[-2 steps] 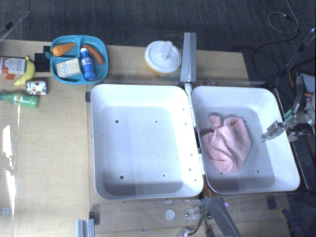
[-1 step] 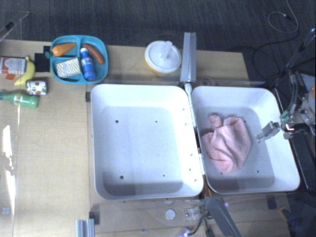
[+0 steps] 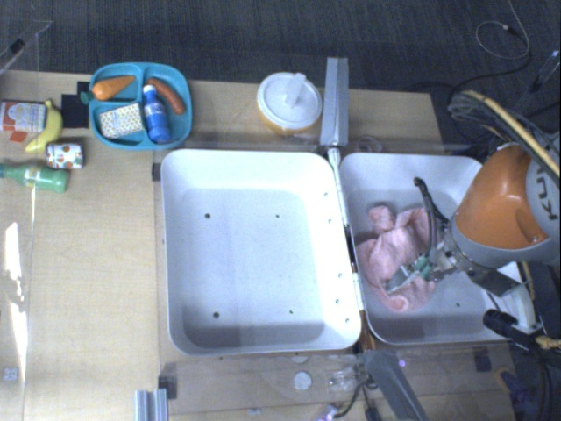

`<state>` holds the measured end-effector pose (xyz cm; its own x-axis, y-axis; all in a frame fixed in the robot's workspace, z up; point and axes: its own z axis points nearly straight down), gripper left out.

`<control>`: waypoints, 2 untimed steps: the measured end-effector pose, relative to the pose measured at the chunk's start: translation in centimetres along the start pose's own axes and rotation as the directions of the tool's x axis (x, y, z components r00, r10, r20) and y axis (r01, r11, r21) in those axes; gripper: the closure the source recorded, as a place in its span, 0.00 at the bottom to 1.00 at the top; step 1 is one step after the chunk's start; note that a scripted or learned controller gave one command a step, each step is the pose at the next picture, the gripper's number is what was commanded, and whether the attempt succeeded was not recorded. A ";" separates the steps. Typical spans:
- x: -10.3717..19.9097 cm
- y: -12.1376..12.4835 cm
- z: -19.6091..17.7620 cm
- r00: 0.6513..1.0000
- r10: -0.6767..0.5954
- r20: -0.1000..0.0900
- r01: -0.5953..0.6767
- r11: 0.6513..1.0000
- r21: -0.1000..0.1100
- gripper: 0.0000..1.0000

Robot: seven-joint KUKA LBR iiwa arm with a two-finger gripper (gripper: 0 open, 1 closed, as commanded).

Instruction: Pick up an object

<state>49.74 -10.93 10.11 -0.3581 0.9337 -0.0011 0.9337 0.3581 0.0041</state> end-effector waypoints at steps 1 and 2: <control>0.0 0.2 -1.0 1.000 0.000 0.002 0.000 1.000 -0.004 1.00; 0.0 0.2 -1.1 1.000 0.000 0.002 0.001 1.000 -0.004 0.00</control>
